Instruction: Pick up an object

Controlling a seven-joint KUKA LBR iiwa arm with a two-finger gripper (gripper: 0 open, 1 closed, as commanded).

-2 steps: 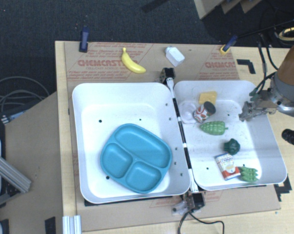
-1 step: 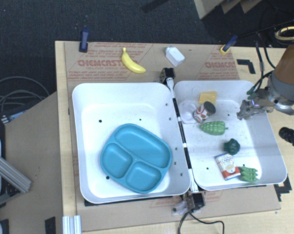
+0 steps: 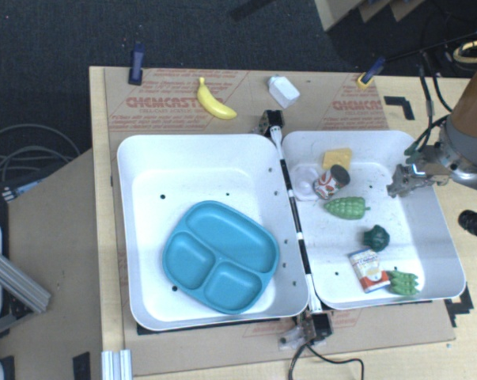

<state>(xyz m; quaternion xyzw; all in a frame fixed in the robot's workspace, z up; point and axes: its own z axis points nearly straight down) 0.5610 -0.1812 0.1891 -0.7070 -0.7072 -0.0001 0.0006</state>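
1. Cardboard-topped bench carries two shallow white bins.
2. Left bin holds a glossy blue compartment plate.
3. Right bin holds a knobbly green toy, possibly corn.
4. Gripper hovers at the right bin's edge, grasping nothing visible; its finger state is unclear.

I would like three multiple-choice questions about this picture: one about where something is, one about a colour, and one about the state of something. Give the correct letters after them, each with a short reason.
1. Where does the banana lie?
A. in the left bin
B. on the bench behind the bins
C. in the right bin

2. What colour is the divided plate in the left bin?
A. blue
B. red
C. yellow

3. Where is the gripper now?
A. above the left bin
B. outside both bins, over the banana
C. above the right side of the right bin

Answers:
1 B, the banana rests on the brown board beyond the bin rims.
2 A, the plate with three compartments is light blue.
3 C, the gripper hangs over the white floor near the right bin's right wall.
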